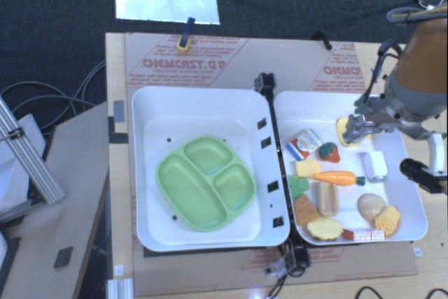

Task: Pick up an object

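The toy food sits crowded in the right bin (409, 171), mostly toward its six o'clock half: a carrot (337, 178) lying flat across the middle, a strawberry (328, 151) just at its eleven o'clock, a yellow cheese wedge (307, 168) at its nine, a white block (374, 165) at its two. Lower down are a pale egg (370, 206), a ridged yellow piece (387, 220), a bread slice (305, 209) and a potato-like lump (325, 228) close to the near rim.

The gripper (355, 129) hangs over the far part of that bin, at twelve o'clock from the carrot, beside a yellow round thing (343, 128). I cannot tell whether its fingers are spread or closed. There is open white floor between it and the bin's far wall.

The left bin (203, 103) holds a green divided tray (205, 182), with bare floor all around it. A black hinged strip (274, 164) divides the two bins.
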### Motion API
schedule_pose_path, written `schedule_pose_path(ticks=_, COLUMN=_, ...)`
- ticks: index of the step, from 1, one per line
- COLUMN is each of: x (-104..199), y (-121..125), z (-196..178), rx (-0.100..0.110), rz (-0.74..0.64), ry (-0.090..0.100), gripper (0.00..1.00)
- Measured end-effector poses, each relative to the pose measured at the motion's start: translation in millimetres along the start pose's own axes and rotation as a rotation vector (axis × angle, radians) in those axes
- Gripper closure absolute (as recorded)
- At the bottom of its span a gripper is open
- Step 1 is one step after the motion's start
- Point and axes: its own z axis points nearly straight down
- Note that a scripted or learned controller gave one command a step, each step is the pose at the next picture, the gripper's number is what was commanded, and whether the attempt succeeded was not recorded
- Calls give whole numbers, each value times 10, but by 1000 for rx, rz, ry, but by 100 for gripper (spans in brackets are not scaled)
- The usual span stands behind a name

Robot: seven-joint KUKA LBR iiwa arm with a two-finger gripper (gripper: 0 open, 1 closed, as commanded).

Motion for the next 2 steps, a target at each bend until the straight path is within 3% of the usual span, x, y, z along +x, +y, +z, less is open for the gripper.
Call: schedule_pose_path(ticks=2, x=1147, y=-70, z=50, rx=1, rz=1, ry=-1, gripper=100)
